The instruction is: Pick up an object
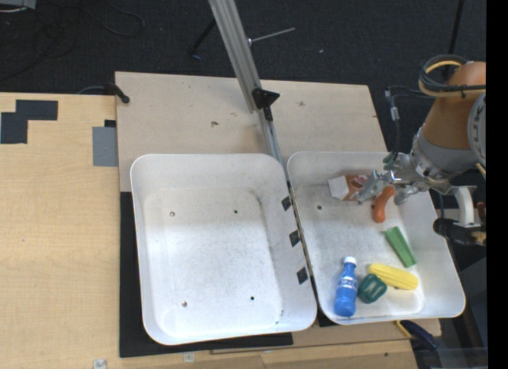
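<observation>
My gripper (386, 191) hangs low over the upper part of the right bin (444, 292), open, its two fingers spread to either side. An orange carrot-shaped piece (380, 208) lies in the bin with its upper end between the spread fingers, not clamped. Just left of the gripper sits a small grey and red object (344, 186). Further down the bin lie a green stick (400, 247), a yellow corn cob (394, 277), a dark green pepper (371, 288) and a blue bottle with a white cap (346, 286).
The left bin (159, 171) lies beside the right one, with black clips along the shared rim (294, 237). A slanted aluminium post (242, 54) rises behind the bins. The arm's orange-banded wrist (451, 117) stands over the right bin's far right edge.
</observation>
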